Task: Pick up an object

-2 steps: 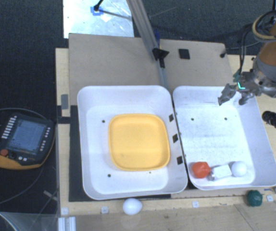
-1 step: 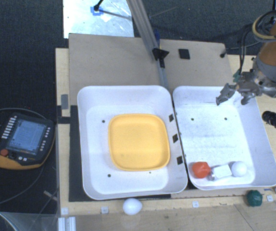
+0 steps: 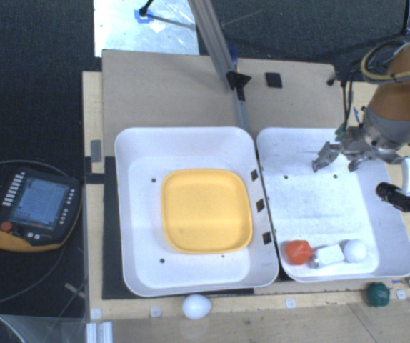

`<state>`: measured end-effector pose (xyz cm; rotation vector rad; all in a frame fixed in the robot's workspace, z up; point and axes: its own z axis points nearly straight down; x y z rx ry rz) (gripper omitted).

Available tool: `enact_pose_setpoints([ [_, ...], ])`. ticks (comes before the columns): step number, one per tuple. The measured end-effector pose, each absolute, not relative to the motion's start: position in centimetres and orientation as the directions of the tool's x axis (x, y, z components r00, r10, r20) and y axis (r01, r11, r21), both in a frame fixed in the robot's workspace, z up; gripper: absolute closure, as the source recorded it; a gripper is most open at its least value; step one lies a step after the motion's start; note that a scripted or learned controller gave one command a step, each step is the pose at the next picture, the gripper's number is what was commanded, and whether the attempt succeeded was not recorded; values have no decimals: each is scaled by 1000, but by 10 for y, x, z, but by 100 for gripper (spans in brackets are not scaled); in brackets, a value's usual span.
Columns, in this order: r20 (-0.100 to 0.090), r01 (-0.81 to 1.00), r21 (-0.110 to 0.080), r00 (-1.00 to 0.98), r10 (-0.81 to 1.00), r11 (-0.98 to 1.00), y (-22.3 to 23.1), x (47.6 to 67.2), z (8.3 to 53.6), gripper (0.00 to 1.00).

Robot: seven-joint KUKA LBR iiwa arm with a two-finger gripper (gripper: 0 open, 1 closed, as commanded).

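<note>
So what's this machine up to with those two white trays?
A robot arm reaches in from the right, and its tool hangs over the far part of the right bin, holding nothing. It is meant to pick something up. A red object, a small white piece and a white ball lie along that bin's near edge. The left bin holds a yellow plate.

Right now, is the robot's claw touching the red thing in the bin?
Apart. The camera view shows the gripper up near the far side of the right bin, with bare white floor between it and the red object at the near edge.
</note>
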<state>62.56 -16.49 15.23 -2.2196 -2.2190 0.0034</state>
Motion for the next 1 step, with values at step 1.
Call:
enact_pose_setpoints([
  [1,0,1000,-2,0,1000,0,-159,621,108,0],
])
